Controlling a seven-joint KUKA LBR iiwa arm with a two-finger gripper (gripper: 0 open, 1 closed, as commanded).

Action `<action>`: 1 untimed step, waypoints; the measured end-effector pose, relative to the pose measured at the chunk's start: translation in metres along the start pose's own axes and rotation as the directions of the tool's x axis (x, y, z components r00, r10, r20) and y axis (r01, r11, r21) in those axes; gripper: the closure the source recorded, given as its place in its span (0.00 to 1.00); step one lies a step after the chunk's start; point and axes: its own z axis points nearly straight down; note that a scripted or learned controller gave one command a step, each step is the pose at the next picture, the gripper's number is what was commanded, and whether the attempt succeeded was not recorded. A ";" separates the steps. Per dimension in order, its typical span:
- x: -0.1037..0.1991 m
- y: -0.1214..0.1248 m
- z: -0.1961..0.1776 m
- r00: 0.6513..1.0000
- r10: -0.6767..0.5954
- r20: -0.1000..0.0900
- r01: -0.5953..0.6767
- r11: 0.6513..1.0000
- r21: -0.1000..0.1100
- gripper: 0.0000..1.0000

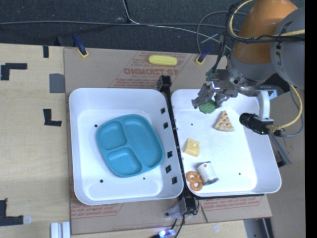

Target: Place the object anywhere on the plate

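The tool [210,98], clenched on a small green object [207,107] at the right bin's [247,180] far left corner, has the blue plate [130,145] lying left and nearer, across the divider.

Markings: one printed legend found, not legible.
Red lettering runs across the cardboard sheet [133,71] above the bins and again along its lower edge; characters too blurred to read. No labels, brands or numbers readable elsewhere.
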 end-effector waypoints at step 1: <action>0.044 0.016 0.005 1.000 0.000 0.000 0.000 1.000 0.000 1.00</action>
